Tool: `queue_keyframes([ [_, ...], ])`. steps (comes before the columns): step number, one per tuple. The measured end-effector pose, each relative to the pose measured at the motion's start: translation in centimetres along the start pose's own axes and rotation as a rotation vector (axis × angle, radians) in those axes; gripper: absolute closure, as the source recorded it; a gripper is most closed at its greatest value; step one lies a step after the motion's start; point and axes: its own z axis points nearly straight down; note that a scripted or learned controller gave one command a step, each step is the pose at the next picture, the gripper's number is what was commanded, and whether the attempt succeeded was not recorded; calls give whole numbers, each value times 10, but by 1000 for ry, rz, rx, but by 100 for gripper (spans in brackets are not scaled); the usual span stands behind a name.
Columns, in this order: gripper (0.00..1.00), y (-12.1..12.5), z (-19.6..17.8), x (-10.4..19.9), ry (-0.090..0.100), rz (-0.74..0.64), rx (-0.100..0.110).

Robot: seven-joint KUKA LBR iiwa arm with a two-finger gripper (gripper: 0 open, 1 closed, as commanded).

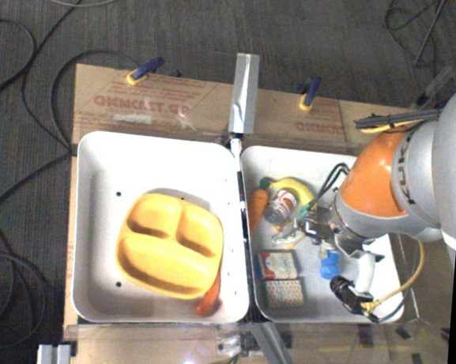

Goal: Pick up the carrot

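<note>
Camera view, carrot [256,209] in right bin [391,310], yellow tray [171,244] in left bin [102,166]

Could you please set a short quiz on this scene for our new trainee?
1. True or false: the carrot lies in the left bin.
2. Multiple choice: what sits in the middle of the left bin? A) a yellow divided tray B) a blue cup C) a green bowl
3. Short answer: over which bin does the arm reach?

Key: 1. False: it lies in the right bin, along its left wall. 2. A. 3. The right bin.
</note>
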Motion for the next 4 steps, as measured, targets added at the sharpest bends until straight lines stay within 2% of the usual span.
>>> queue_keyframes([
  [1,0,56,27,-14,1,-20,-12],
  [2,0,49,27,10,-7,-81,-14],
  [3,100,50,16,12,-2,-82,-15],
  [4,100,35,25,1,-2,-77,-20],
])
